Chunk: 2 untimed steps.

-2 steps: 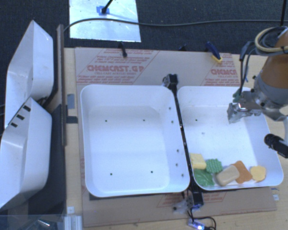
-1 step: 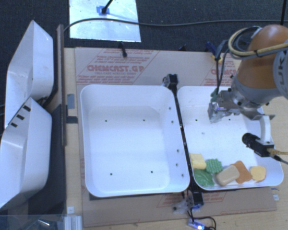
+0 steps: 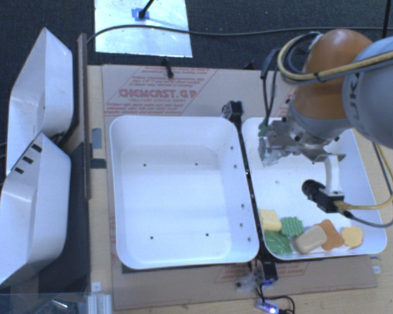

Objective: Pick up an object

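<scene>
1. the gripper point(image 3: 272, 150) of a grey kuka arm point(image 3: 373, 103) hangs over the upper left part of the right bin point(image 3: 365, 175), close to the wall it shares with the neighbouring bin; whether its fingers are spread or closed cannot be told from this angle, and nothing can be made out between them.
2. the arm reaches in from the right, its orange band point(image 3: 331, 67) bulging above the wrist, with looped cables point(image 3: 291, 61) draped around it.
3. a small black unit point(image 3: 321, 196) hangs below the wrist on a white bracket, a yellow cable point(image 3: 373, 208) trailing from it over the bin's right side.
4. the objects to be picked lie well apart from the gripper, bunched along the right bin's near edge: a yellow block point(image 3: 270, 220), a green ridged piece point(image 3: 291, 226), a light green piece point(image 3: 278, 243), a tan block point(image 3: 309, 239), an orange piece point(image 3: 329, 233) and a yellow piece point(image 3: 352, 237), several touching one another.
5. the left bin point(image 3: 183, 188) sits just beside, its white floor marked with small dark dots.
6. both bins rest on a brown cardboard sheet point(image 3: 160, 90) printed with red lettering.
7. two more white bins point(image 3: 36, 156) lean at the far left, and a shiny metal plate point(image 3: 141, 18) lies on dark carpet beyond the bench.
</scene>
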Motion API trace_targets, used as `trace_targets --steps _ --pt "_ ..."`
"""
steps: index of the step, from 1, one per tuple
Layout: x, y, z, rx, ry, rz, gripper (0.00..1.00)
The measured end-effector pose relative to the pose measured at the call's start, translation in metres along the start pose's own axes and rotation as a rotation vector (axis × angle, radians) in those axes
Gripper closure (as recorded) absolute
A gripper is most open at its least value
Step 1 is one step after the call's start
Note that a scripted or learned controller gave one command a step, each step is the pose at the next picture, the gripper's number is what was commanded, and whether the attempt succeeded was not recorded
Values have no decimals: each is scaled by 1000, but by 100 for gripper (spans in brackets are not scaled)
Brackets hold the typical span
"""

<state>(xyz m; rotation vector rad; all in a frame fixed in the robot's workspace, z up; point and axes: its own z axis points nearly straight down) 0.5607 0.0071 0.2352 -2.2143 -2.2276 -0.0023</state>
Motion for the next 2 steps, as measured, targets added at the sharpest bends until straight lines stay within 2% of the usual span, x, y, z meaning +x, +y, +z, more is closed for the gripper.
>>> trace_targets --steps 1,2 --pt "50 11 14 1 -1 1 100" --pt "101 10 10 0 0 1 100"
